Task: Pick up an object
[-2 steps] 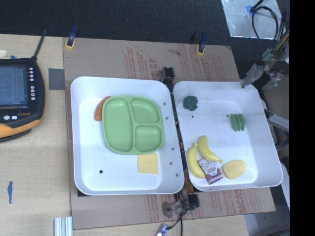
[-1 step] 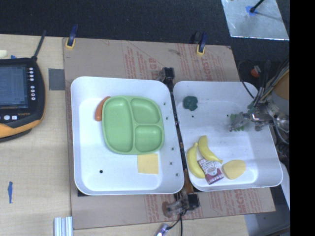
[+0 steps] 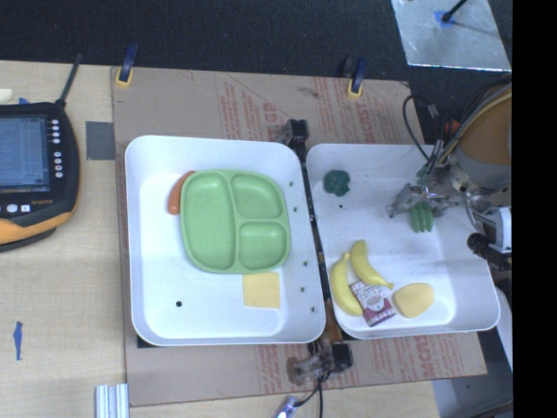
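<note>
gripper over a green piece in the right bin

the gripper [image 3: 421, 200] sits at about 2 o'clock in the right bin [image 3: 461, 320], its metal fingers low over a small green object [image 3: 423, 219]; whether they are spread or pinching it cannot be made out, since the fingertips blur into the piece. the arm [image 3: 487, 142] comes in from 3 o'clock, with an orange band partly cut off at the edge

in the right bin, counted: one green object by the gripper, one dark green broccoli-like lump [image 3: 337, 182] at 10 o'clock, two bananas [image 3: 357, 275] side by side at 7 o'clock, one small red and white packet [image 3: 372, 303] lying over their lower ends, one yellow lemon-like piece [image 3: 413, 300] at 6 o'clock. the print on the packet is too small to read

the left bin [image 3: 157, 312] holds one green divided plate [image 3: 235, 220] with three compartments, one orange piece [image 3: 176, 194] mostly hidden under the plate's 9 o'clock edge, one pale yellow square [image 3: 262, 290] at 5 o'clock, and one small dark dot at 7 o'clock

both bins stand on cardboard [image 3: 218, 103] with faint red lettering, not legible. a control pendant [image 3: 30, 177] with a screen lies at 9 o'clock, cut off by the frame. two blue-and-yellow clamps [image 3: 127, 66] grip the cardboard's far edge
</note>
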You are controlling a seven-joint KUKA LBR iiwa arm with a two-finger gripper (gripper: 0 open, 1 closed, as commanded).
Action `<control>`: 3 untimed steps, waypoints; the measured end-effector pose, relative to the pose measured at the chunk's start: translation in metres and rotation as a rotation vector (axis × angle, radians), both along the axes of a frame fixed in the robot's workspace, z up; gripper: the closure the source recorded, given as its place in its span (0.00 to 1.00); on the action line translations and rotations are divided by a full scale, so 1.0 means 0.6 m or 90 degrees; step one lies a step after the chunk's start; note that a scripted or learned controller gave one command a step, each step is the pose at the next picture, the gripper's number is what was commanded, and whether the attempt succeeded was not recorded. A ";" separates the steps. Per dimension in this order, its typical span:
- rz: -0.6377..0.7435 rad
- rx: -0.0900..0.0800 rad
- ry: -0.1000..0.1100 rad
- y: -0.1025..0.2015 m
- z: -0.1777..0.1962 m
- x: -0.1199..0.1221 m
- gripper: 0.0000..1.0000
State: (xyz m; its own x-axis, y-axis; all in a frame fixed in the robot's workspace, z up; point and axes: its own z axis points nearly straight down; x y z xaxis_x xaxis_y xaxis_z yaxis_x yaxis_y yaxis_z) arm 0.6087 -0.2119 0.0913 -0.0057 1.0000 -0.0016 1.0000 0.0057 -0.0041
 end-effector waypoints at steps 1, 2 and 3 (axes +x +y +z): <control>0.001 -0.001 0.000 -0.002 0.018 0.000 1.00; -0.001 0.002 -0.002 0.120 0.187 0.000 1.00; 0.000 0.001 0.000 0.254 0.220 -0.003 1.00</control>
